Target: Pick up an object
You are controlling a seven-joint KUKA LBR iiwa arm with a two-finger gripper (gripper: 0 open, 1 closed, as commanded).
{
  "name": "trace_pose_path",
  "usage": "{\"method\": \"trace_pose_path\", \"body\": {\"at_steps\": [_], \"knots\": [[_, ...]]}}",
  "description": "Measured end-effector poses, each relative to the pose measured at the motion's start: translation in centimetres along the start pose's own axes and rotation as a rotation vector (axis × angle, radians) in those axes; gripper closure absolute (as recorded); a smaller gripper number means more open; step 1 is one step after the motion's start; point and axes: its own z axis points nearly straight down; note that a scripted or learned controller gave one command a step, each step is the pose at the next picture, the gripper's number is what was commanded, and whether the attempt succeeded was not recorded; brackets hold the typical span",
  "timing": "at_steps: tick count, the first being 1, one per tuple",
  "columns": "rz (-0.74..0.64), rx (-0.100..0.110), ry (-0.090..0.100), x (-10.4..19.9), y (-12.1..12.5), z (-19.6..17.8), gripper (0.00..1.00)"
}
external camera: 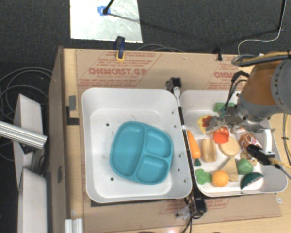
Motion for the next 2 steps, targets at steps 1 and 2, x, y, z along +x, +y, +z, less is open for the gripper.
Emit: {"method": "trace_pose_path", "body": {"at_steps": [1, 2], "knots": [[0.0, -0.007, 0.001, -1.1, 4.3, 1.0, 0.0], [0.007, -0.024, -0.006, -0.7, 0.0, 0.8, 0.0]]}}
